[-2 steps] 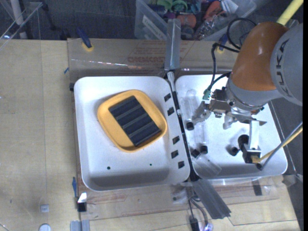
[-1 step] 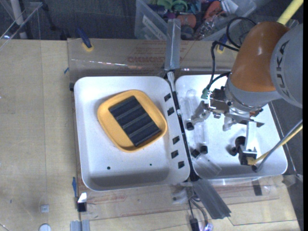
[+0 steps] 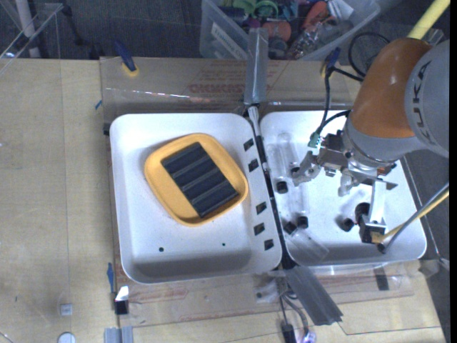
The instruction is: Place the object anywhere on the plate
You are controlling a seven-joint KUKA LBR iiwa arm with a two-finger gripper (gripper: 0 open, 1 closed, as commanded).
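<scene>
The tool (image 3: 337, 183) hangs over the right one of the 2 bins (image 3: 403, 243) on the worktop. I cannot tell whether it is spread or pressed together. In the left bin (image 3: 143, 252), the black ridged slab (image 3: 200, 179) lies flat and slantwise, wholly within the yellow plate (image 3: 154, 168). Judging by that, the placing looks done, with nothing left but to retreat.

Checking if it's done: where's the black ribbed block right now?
The black ribbed block lies on the yellow plate in the camera view's left bin.
</scene>
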